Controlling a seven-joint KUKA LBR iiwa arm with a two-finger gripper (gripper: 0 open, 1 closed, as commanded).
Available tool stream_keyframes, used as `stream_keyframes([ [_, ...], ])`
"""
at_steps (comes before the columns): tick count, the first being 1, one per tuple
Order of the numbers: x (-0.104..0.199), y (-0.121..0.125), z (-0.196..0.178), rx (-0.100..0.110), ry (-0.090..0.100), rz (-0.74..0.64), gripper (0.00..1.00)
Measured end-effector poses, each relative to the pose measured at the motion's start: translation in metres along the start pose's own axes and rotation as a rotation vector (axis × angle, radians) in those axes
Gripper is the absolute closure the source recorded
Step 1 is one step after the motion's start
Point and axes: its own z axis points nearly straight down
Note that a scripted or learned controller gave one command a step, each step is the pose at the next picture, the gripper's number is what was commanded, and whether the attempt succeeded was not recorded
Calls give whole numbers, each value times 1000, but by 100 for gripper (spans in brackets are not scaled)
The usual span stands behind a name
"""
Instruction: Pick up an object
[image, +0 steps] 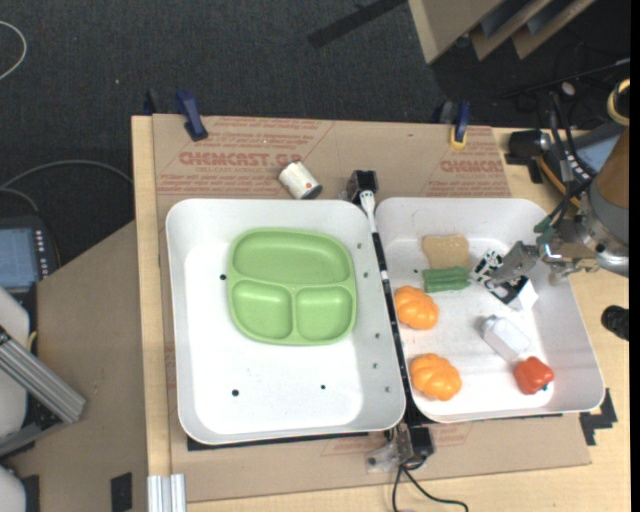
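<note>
The arm reaches in from the right, and its gripper (503, 272) hangs over the right bin (570, 405), in its upper right part, just right of a green block (446, 279). Whether its fingers are spread or closed I cannot tell — the dark fingertip parts blur together, and nothing is plainly seen between them.

Several objects lie in the right bin: a tan sponge-like block (445, 248) touching the green block below it, an orange pumpkin-shaped toy (416, 307) near the left wall, a second orange one (435, 375) toward the front, a small white bottle-like piece (504, 336) lying below the gripper, and a red pepper-like toy (533, 375) just beside it at the front right.

The left bin (200, 400) holds a green divided plate (292, 285), lying flat in its upper half. Behind the bins, on the bench (240, 150), lies a small white cylinder (298, 180).
</note>
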Motion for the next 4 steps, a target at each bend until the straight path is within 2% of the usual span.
stream_keyframes([
  [1, 77, -46, -44, 0, 2, -6, 0],
  [2, 156, -55, -129, -13, 2, -11, 0],
  [3, 235, -56, -66, 6, 1, -7, 0],
  [4, 230, -55, -79, -3, 0, 0, 100],
])
